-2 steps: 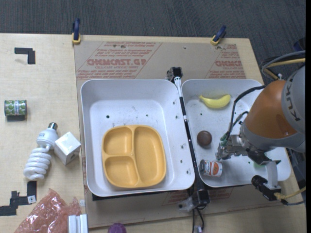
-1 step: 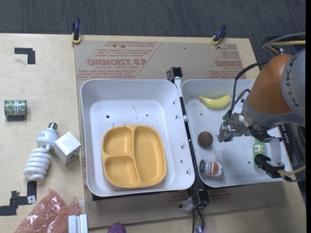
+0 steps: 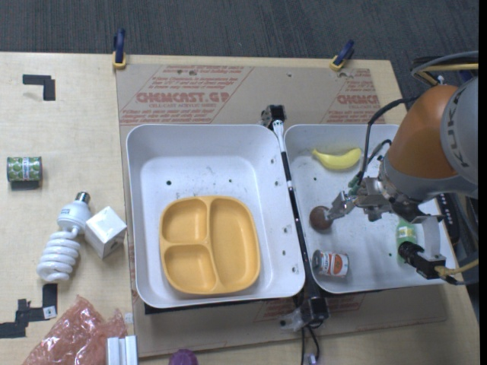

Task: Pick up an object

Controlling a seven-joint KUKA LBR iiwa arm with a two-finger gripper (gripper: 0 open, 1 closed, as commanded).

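A pale wooden bench [image 3: 61, 128] is seen from above, with dark grey carpet [image 3: 228, 6] behind it. Two white bins are set side by side on brown board. A yellow plate [image 3: 209, 243] with three parts is laid in the left bin [image 3: 144, 158]. In the right bin [image 3: 304, 139], a yellow banana [image 3: 337, 158], a small can [image 3: 330, 264] and a round brown ball [image 3: 320, 218] are found. The gripper [image 3: 342, 206] is held right beside the ball. How far the gripper is opened cannot be told.
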